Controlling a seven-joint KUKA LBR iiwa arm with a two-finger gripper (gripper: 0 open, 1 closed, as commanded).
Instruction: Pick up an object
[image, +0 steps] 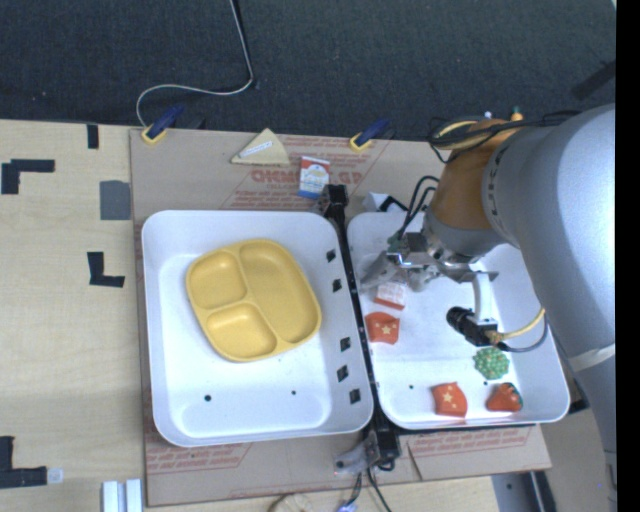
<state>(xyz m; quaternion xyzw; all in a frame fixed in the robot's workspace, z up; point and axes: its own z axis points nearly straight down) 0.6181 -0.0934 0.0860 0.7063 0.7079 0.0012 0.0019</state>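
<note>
My gripper (402, 262) is low in the upper left part of the right bin (470, 418), under the grey arm with its orange band (468, 190). Just below it lies a small red-and-white piece (390, 295), close to the gripper or touching it; I cannot tell which. A red block with a pale star (383, 328) lies a little lower. Along the bin's front are another red block (449, 399), a red strawberry-like piece (503, 398) and a green knobbly ball (491, 362).
The left bin (160, 330) holds a yellow divided plate (252, 298). A black divider strip (345, 290) runs between the bins. Behind them on the cardboard stand a small red-and-white-and-blue box (314, 178) and a tan wedge (262, 148). The arm's bulk covers the right bin's right side.
</note>
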